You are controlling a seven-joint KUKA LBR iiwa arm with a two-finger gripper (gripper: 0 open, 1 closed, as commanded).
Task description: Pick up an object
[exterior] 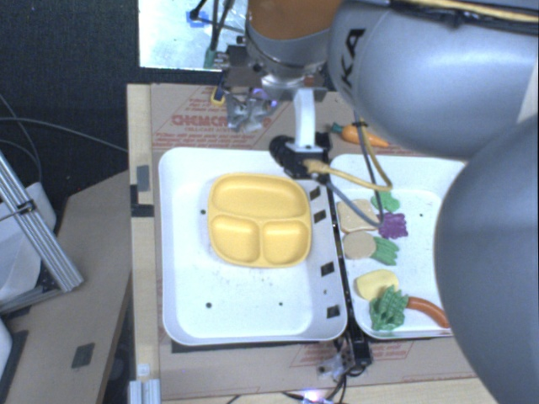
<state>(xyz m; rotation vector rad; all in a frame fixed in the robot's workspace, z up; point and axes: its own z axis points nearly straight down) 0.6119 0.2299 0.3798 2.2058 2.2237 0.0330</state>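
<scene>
Camera view: the gripper (247,118) hangs over the printed cardboard (189,120), just beyond the far rim of the left bin (181,251). It's small, blurry & partly tucked under the wrist, so we can't tell how far open it is or whether it has hold of anything.

Directly nearer the cam from the gripper, inside the left bin, lies a yellow divided plate (257,219) w/ three compartments, well apart from the tool.

Nearer the cam & to the gripper's right in the pic, the right bin (421,179) holds small toy foods: a purple piece (392,224), a beige disc (359,244), a yellow chunk (375,283), a green leafy piece (389,310) touching it, & an orange carrot (428,311) whose far end is cut off by the arm's grey body. The arm hides most of that bin's right side.

Level w/ the gripper, to its right, an orange stub (372,139) peeks out by the right bin's far rim. We can't make out what it is.
</scene>
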